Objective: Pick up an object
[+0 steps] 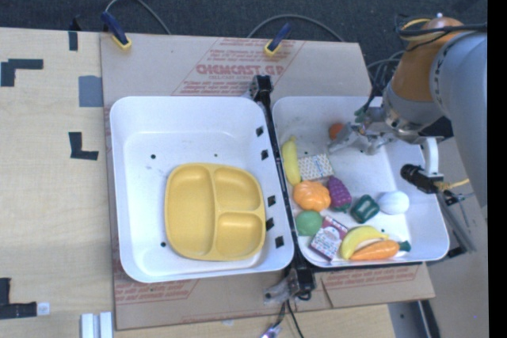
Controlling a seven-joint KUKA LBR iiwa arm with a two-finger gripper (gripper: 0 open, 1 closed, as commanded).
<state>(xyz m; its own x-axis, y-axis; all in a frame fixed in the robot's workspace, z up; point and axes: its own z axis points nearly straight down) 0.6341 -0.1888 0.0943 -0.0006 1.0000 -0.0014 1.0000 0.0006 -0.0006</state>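
Hand [354, 136] sits low in the right bin [428, 249], upper area, just beside a small orange object [337, 129]; whether it grips anything cannot be told. Toy foods cluster toward the bin's lower left. Yellow divided tray [214, 211] lies in the left bin [127, 170].

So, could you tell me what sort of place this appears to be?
Most likely a robotics lab test bench rather than a kitchen: two white bins sit on clamped cardboard, toy food such as a plastic banana fills one, and cables trail across the dark carpet.
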